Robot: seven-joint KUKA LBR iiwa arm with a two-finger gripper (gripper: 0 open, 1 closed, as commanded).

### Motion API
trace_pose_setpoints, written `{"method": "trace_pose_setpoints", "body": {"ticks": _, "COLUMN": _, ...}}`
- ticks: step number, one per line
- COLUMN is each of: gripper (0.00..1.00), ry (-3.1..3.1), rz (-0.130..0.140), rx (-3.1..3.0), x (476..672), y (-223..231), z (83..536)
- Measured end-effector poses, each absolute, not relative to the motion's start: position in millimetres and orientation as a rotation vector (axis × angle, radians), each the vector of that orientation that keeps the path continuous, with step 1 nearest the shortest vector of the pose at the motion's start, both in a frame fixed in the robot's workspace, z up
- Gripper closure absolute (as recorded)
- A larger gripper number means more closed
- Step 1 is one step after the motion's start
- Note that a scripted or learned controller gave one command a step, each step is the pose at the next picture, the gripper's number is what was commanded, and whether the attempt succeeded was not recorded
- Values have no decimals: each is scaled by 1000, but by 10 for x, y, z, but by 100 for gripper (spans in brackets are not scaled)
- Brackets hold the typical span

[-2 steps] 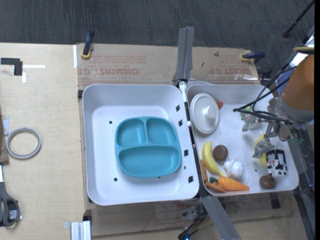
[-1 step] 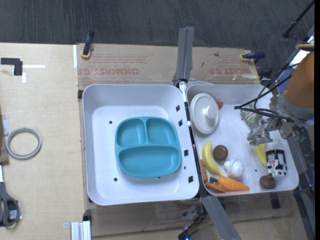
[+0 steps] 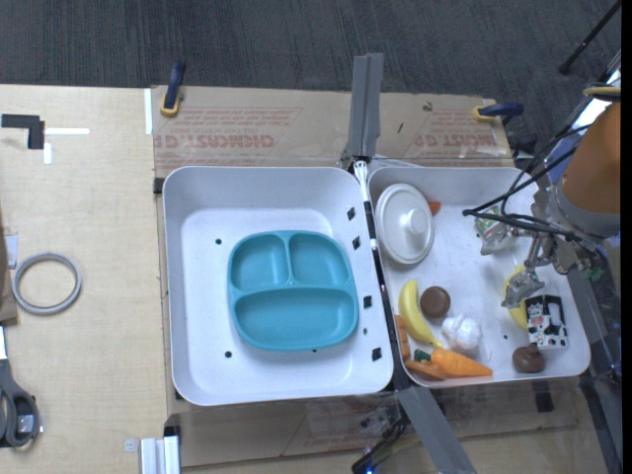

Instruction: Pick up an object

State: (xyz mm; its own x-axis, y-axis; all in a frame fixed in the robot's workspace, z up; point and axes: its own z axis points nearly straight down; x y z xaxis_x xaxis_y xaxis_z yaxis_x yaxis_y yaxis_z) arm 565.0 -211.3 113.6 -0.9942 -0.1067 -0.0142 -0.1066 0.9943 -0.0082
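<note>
The two-finger gripper (image 3: 528, 282) hangs low over the right side of the right white bin (image 3: 464, 194), its tips at a small yellow object (image 3: 517, 299); whether it grips that object cannot be told, and its opening cannot be judged. Just below the yellow object lies a black-and-white printed packet (image 3: 546, 322), and a brown round piece (image 3: 528, 359) sits below that. Left of the yellow object are a white dome-shaped lid (image 3: 407, 223), a yellow banana (image 3: 414, 314), a brown ball (image 3: 434, 300), a white crumpled lump (image 3: 460, 332) and an orange carrot (image 3: 456, 364). The left white bin (image 3: 188, 265) holds a teal divided plastic plate (image 3: 293, 290).
</note>
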Motion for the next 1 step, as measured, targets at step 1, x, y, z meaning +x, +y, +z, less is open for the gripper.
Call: {"method": "trace_pose_setpoints", "body": {"ticks": 1, "gripper": 0, "ry": 3130, "rz": -3, "rx": -214, "x": 5728, "y": -2213, "z": 925}}
